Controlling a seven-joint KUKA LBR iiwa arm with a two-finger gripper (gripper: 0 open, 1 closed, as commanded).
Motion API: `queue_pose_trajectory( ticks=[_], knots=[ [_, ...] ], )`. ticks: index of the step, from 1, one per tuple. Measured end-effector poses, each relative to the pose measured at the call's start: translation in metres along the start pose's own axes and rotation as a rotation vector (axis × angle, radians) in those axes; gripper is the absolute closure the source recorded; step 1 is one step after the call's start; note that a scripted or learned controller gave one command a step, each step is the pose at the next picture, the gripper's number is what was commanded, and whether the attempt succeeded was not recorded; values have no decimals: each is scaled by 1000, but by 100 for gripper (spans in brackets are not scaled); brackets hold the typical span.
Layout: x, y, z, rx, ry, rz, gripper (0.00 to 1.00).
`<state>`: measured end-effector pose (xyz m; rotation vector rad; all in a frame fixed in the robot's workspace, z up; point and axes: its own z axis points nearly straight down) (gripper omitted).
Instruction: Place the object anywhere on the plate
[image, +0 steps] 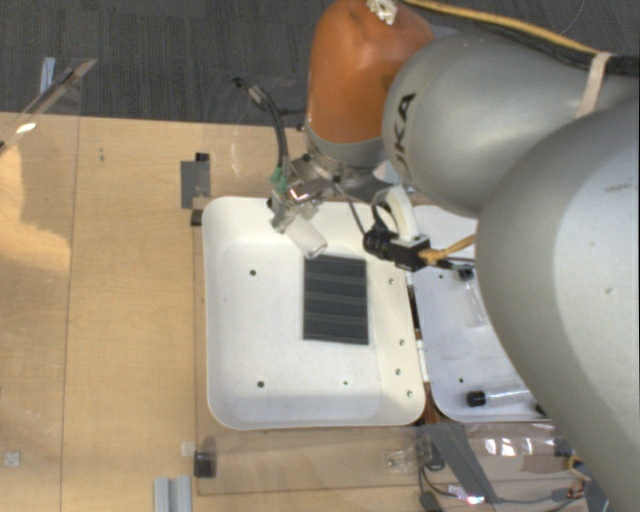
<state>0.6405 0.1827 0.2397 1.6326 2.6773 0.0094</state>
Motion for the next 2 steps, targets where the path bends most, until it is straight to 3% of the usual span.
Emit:
queue_pose_trajectory(
  ticks=[1,2],
  knots=[
    [22,18,0,-1,1,-465,100],
    [40,37,61,0,2,-722,100]
  ],
)
